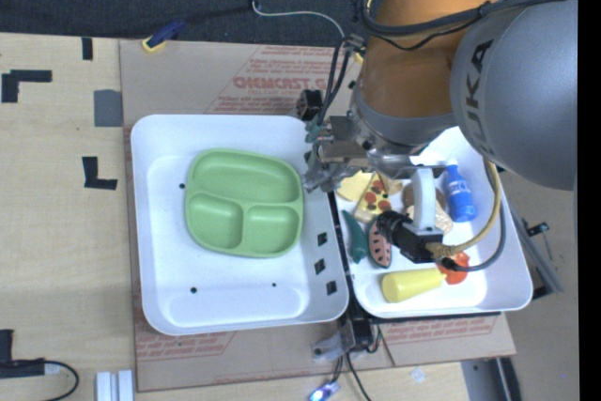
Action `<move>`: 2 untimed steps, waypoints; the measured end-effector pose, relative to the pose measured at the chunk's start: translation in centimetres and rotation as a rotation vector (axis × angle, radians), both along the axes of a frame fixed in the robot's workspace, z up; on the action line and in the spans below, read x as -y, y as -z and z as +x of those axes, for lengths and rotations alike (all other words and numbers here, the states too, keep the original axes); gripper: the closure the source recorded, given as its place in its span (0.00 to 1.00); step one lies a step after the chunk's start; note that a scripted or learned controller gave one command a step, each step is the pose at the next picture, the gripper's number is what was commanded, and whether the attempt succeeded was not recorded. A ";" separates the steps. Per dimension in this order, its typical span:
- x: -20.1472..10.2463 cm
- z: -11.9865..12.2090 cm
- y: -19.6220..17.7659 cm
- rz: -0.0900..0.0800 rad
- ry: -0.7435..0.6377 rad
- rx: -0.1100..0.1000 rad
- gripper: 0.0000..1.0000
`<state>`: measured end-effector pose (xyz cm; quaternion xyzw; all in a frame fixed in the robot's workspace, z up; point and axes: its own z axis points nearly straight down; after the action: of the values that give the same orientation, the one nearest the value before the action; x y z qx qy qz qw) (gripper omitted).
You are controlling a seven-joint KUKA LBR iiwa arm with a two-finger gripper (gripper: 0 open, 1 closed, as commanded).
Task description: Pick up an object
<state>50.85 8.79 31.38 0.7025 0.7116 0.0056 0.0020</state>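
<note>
Objects [371, 202] for picking are lying crowded together in the bin on the view's right [507, 296], most of them in its left half. A yellow block [411, 283] is resting near the front wall. Just behind it a watermelon slice [380, 241] is lying beside a teal piece [358, 238], which is sitting close to the bin's left wall. Farther back, a pizza slice [377, 194] with red dots is lying next to a pale yellow wedge [351, 188]. A blue bottle [459, 194] is lying toward the middle of the bin, and a small red piece [454, 266] is sitting just to the right of the yellow block. The arm [423, 61], grey with its orange band, is reaching in over the back of this bin and is covering the far part of it. Its metal end is hanging low above the strip where the two bins are meeting, close to the pale wedge; whether the jaws are open or closed cannot be told, and nothing is showing between them. In the left bin [150, 202] a green divided plate [246, 202] is lying flat, well apart from the toys. Both bins are sitting on a sheet of cardboard [235, 80] that is covering part of the desk [56, 230].
</note>
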 end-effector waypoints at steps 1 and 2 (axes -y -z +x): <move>0.6 -0.1 0.7 -0.006 0.011 -0.013 0.00; 0.6 -0.1 -0.2 -0.006 0.009 -0.014 1.00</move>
<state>50.72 8.23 31.61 0.7058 0.7084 -0.0017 -0.0007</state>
